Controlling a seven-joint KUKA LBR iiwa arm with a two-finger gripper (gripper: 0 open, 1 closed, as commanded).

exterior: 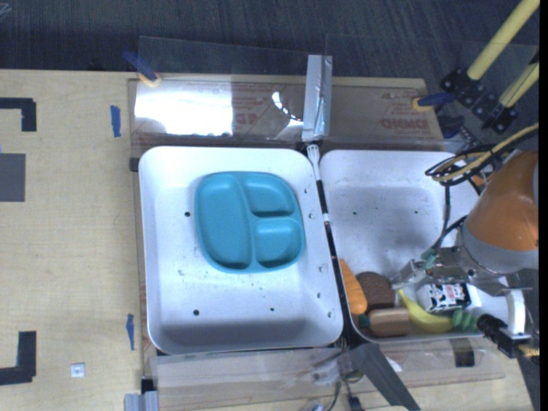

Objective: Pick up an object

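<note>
- Banana (425, 316), lower right of frame, lies just left of and under the pincer (447, 294), long axis running left-right.
- Pincer's state: cannot tell.

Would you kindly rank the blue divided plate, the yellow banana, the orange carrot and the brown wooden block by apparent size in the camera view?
1. Blue divided plastic plate, clearly largest.
2. Yellow banana.
3. Orange carrot and brown wooden block look alike; both are partly hidden, so they are left unranked.

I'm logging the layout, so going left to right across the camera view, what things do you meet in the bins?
Blue plate in the left bin → carrot → brown block → banana → gripper, over the right bin.
</note>
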